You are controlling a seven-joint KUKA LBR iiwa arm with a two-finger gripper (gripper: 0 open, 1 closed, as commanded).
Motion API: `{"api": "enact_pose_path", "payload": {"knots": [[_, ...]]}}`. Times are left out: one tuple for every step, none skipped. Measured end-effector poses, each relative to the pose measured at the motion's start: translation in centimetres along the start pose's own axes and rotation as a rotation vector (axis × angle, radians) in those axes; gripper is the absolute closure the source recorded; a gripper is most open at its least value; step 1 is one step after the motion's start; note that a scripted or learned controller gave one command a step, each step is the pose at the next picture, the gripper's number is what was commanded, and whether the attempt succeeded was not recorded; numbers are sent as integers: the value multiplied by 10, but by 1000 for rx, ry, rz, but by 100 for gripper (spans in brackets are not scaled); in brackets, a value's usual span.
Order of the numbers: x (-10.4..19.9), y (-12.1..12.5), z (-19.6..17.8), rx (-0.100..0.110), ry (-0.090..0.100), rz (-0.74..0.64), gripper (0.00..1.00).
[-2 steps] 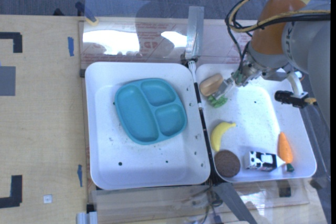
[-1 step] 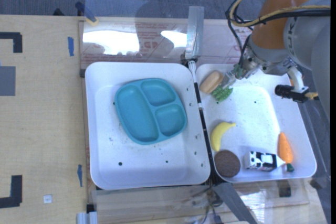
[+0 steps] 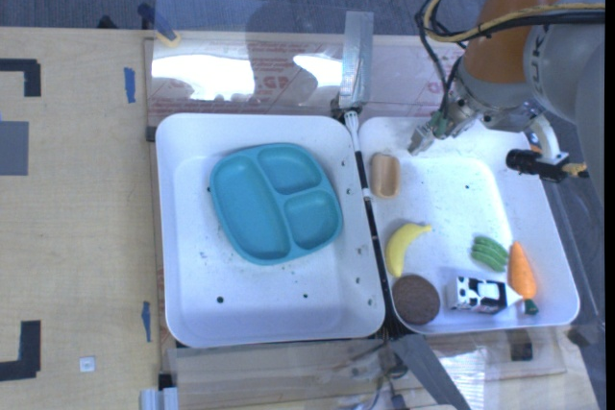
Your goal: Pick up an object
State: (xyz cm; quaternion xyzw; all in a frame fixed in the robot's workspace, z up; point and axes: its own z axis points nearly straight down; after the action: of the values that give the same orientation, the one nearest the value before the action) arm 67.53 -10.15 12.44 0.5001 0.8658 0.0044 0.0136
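Nothing is picked yet: the jaws [image 3: 426,136], whose state cannot be told, hang over the right bin [image 3: 553,216], with the bread roll [image 3: 384,175] nearest below-left.

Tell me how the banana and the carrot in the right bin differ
The banana is yellow and curved; the carrot is orange and straight, tapering to a point. The banana lies near the bin's left side, just above the round brown disc; the carrot lies by the right wall, beside the green vegetable. The carrot has a small green tip at its lower end; the banana has none. Both lie flat in the right bin, away from the hand.
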Motion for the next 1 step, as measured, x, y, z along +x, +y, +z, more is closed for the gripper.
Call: {"api": "enact_pose_path", "payload": {"knots": [[57, -104, 33, 15, 16, -85, 100]]}}
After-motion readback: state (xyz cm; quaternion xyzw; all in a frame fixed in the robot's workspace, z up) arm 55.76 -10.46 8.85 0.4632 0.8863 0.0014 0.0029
